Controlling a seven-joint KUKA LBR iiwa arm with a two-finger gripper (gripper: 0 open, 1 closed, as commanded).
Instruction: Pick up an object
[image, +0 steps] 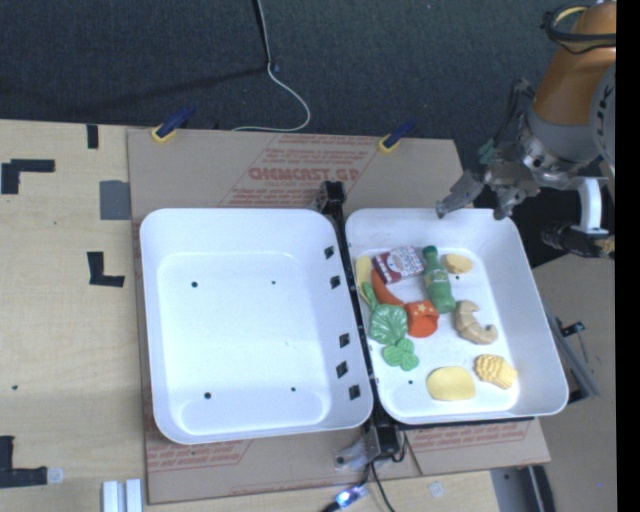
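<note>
Hovering over the right bin's (520, 262) far rim, the gripper (478, 202) is spread wide, holding nothing.

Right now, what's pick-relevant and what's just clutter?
Job:
tool
right bin
green bottle
red packet
yellow lemon
corn
leafy greens

Lying about:
left bin
cardboard sheet
blue clamps
cable

A robotics lab: taped bench (60, 300), cardboard sheet (290, 170), cables (285, 85).
</note>
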